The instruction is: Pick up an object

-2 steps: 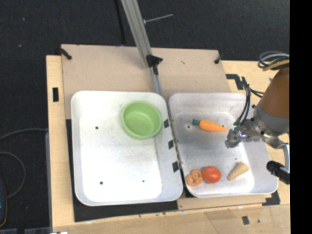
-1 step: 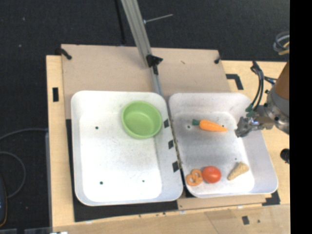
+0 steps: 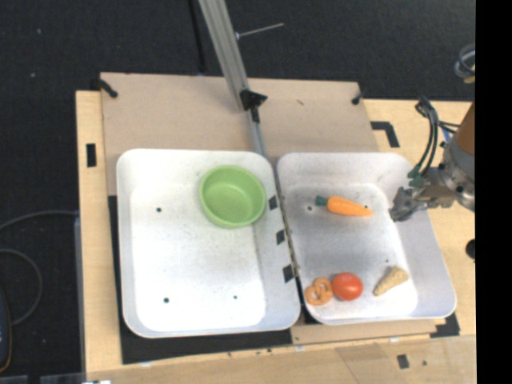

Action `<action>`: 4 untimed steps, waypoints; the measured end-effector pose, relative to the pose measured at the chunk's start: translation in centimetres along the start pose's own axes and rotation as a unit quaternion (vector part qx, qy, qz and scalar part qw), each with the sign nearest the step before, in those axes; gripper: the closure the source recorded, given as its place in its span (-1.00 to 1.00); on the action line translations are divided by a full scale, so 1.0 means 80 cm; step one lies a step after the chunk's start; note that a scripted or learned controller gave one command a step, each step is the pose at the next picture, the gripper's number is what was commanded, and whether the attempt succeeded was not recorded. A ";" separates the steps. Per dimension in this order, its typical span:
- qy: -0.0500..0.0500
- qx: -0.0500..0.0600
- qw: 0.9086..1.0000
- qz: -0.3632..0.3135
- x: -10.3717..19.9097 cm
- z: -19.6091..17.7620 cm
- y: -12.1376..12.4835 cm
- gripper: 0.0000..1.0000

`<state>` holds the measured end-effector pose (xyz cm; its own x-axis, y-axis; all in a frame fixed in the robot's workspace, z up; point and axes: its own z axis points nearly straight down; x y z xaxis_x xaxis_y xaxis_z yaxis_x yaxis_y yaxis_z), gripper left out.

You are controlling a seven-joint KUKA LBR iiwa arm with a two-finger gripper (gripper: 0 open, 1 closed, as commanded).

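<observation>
An orange carrot with a green top (image 3: 346,206) lies in the upper part of the right bin (image 3: 416,246). Along that bin's near edge sit a small orange pretzel-shaped piece (image 3: 319,292), a red tomato (image 3: 347,286) and a tan wedge (image 3: 391,280). My gripper (image 3: 404,206) hangs over the bin's right side, just right of the carrot's tip, and nothing shows between its fingers. A green bowl (image 3: 232,197) rests in the upper right of the left bin (image 3: 160,294).
A metal pole (image 3: 228,50) slants down from the top to the gap between the bins. Both bins stand on a brown board (image 3: 184,110) on the bench. Cables (image 3: 432,134) run along the arm at the right.
</observation>
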<state>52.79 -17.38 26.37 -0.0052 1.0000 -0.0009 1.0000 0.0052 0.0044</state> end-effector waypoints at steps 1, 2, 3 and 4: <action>0.000 0.001 1.000 -0.001 0.068 0.013 0.009 1.00; 0.001 0.000 1.000 -0.002 0.136 0.004 0.017 1.00; 0.001 0.002 1.000 -0.001 0.209 0.019 0.018 1.00; 0.001 0.002 1.000 0.001 0.272 0.021 0.002 1.00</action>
